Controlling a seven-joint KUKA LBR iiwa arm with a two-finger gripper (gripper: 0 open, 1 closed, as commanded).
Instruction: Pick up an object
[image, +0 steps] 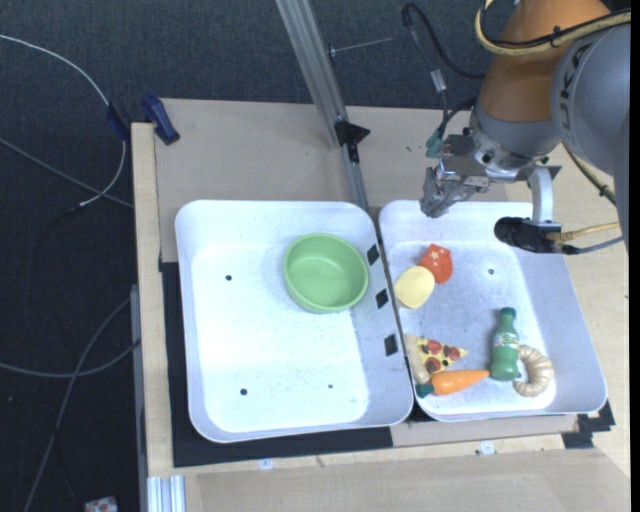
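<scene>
Single fixed camera, mounted above the tabletop (250, 140), looking down at a slant. Landmark: the seam between the left bin (210, 330) and the right bin (570, 330), which runs near frame centre, slightly tilted. Both bins fall fully in frame, at middle distance. The tabletop's far edge lies above the seam, with dark floor (70, 300) beyond it and to the left. The arm (545, 70) enters right of the seam from the upper corner, cropped by the frame. A metal post (320, 80) rises just behind the seam.

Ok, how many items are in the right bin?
6: red piece and yellow lemon upper left; pizza slice and carrot near front; green bottle beside pretzel.
</scene>
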